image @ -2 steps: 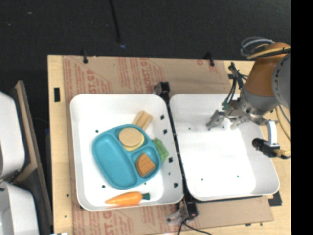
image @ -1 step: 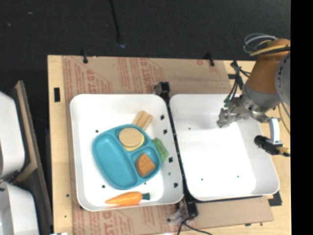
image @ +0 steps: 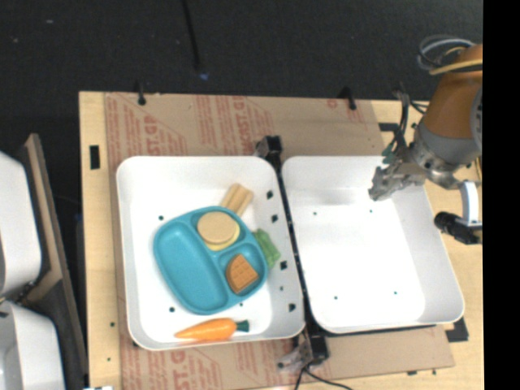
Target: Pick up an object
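In the left bin (image: 138,193) lies a blue divided plate (image: 191,266). A round tan cookie (image: 218,228) and a brown bread slice (image: 241,273) rest on it. A tan wooden block (image: 237,198) leans at the plate's upper edge, and a green piece (image: 268,248) pokes out at its right side. An orange carrot (image: 211,329) lies near the bin's front rim. My gripper (image: 383,187) hangs over the upper right part of the right bin (image: 366,258), far from all these objects. Nothing shows between its fingers.
The two bins stand side by side on a cardboard-covered bench (image: 203,124). A black clip (image: 268,147) sits at the top of the seam between them. The arm's orange band (image: 448,108) is at the right edge. White objects (image: 16,218) stand beyond the bench's left side.
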You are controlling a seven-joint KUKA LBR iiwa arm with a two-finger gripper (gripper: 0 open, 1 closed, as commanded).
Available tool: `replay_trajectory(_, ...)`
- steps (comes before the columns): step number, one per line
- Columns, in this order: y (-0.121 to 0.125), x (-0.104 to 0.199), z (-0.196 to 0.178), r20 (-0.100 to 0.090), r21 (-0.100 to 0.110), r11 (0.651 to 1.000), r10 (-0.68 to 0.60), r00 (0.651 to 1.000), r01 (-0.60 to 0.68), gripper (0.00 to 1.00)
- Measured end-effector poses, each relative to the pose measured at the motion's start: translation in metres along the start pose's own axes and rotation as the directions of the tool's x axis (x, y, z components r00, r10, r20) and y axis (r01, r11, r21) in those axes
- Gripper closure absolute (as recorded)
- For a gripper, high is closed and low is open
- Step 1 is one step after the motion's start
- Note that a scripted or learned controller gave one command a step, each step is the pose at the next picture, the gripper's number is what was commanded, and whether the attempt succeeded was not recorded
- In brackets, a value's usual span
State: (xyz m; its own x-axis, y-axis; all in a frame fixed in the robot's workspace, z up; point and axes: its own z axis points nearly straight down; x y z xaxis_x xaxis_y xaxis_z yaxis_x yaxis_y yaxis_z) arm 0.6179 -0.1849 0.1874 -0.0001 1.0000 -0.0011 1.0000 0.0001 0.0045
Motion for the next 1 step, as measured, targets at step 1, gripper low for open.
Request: replay_trajectory(1,0.0008,-0.0008,-0.0399,0.000,0.000,1.000,0.000,1.000,0.000,1.00)
